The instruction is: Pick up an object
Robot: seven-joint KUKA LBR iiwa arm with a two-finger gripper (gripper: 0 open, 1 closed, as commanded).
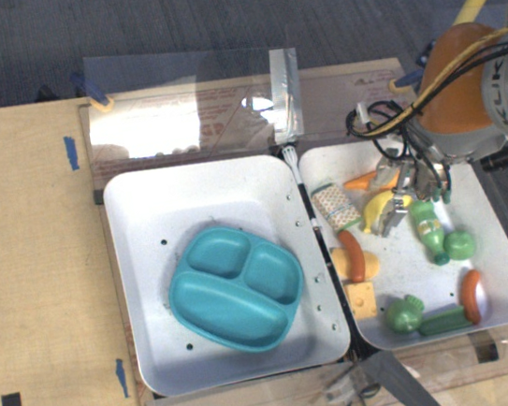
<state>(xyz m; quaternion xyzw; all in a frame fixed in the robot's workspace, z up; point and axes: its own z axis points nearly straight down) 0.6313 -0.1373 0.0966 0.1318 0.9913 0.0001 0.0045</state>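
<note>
Leftward first: tan counter (38,277), then left bin (122,207), carrying a teal divided plate (238,288). Past the shared wall, right bin (500,236), crowded with toy food. Along its left side, far to near: patterned block (331,203), red sausage (352,253), yellow cracker square (361,299). Toward the middle, orange carrot (360,183) and yellow banana toy (377,211), touching or nearly so. Tool (395,211) low over the banana toy's right end, hanging from the grey arm (504,103) with its orange band; open or closed, cannot tell, and no object plainly gripped. Just right of the tool, green pear (426,223) and a green round piece (460,244). At the near edge, broccoli (403,313), green cucumber (443,318) and a red-orange piece (473,292).

Likely target: the banana toy, by closeness alone. Risks from here:
- Curved, smooth plastic, so apt to squirt out sideways if pinched off-centre near the end.
- Tight neighbours, so easy to snag carrot or pear, or to nudge the target away on descent.
- Cables dangling by the wrist, liable to brush the far-side toys.
- Shallow bin floor just below, so danger of jamming if driven too deep.
</note>
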